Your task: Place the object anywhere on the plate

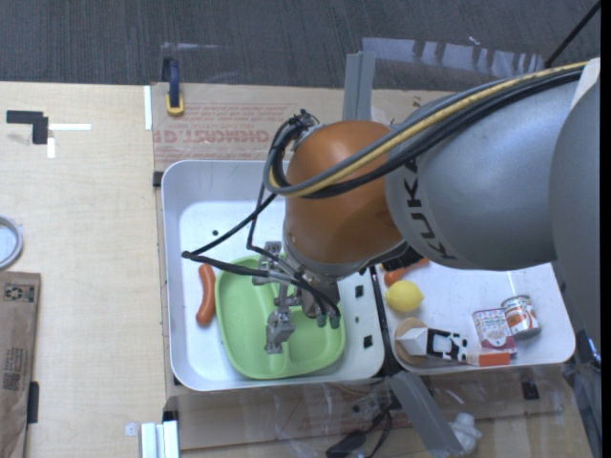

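Note:
A light green plate [250, 346] lies in the left white bin [181, 219], towards its front. An orange sausage-shaped object [204, 294] lies on the bin floor just off the plate's left rim, lengthwise front to back. My gripper [291, 322] hangs over the middle of the plate, below the arm's big orange band [334, 189]. The arm hides the right part of the plate and the back right of the bin. I see nothing held under the gripper.
The right bin [554, 280] holds a yellow lemon [405, 297], an orange piece [401, 273] behind it, a small carton [430, 343], a red-and-white packet [491, 330] and a small can [520, 313]. The bins' shared wall runs just right of the plate.

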`<state>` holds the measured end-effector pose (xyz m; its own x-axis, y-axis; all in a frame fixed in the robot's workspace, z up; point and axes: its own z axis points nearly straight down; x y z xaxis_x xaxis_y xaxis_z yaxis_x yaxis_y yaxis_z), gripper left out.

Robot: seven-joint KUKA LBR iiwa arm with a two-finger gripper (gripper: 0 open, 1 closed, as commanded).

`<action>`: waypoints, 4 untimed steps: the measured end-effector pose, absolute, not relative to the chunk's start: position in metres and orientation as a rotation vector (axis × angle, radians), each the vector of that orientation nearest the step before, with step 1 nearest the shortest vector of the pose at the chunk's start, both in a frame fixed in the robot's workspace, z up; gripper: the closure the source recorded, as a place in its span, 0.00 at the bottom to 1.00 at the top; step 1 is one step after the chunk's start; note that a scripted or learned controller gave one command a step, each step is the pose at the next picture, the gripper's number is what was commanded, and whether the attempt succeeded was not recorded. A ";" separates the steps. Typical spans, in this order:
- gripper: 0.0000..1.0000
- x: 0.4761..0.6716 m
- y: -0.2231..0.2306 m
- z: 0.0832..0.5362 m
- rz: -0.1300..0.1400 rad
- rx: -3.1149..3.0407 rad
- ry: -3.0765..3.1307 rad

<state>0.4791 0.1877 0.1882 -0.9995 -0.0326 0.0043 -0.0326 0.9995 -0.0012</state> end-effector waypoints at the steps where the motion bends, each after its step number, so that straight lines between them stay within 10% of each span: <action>1: 0.00 0.479 0.187 0.188 0.002 0.050 -3.137; 2: 0.00 0.492 0.109 0.216 0.001 0.059 -3.139; 3: 1.00 0.495 0.109 0.222 0.000 0.050 -3.137; 4: 1.00 0.484 0.148 0.217 -0.001 0.445 -3.107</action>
<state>0.4839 0.1476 0.2170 -0.9599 -0.2804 0.0033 -0.2804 0.9599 0.0009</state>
